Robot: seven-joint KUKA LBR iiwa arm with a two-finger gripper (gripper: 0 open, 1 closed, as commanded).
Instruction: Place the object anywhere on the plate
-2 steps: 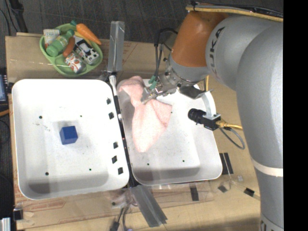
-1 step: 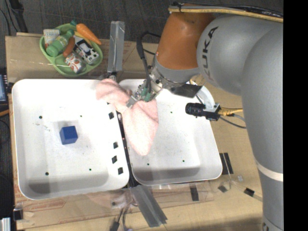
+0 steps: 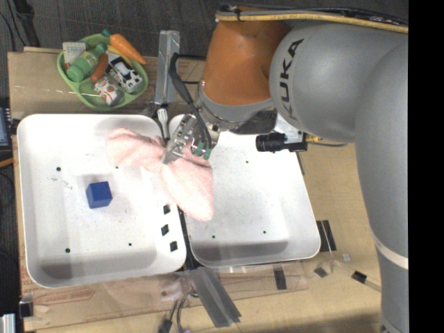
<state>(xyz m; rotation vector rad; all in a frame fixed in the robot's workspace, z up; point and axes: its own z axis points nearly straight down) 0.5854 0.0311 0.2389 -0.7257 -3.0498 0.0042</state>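
A pink cloth [image 3: 187, 182] lies across the rims where the two white bins meet, one lobe in the left bin [image 3: 41, 186] and one in the right bin [image 3: 277, 214]. My gripper [image 3: 182, 146] sits on the cloth's upper middle, where the two lobes gather. Its metal fingers [image 3: 171, 152] are pinched together on the fabric there. A small blue cube [image 3: 99, 194] rests on the left bin's floor, well to the left of the gripper.
A green bowl [image 3: 71, 82] of toy food, including a carrot [image 3: 126, 47], stands on the bench behind the left bin. The arm's large grey and orange body [image 3: 305, 82] overhangs the back of the right bin.
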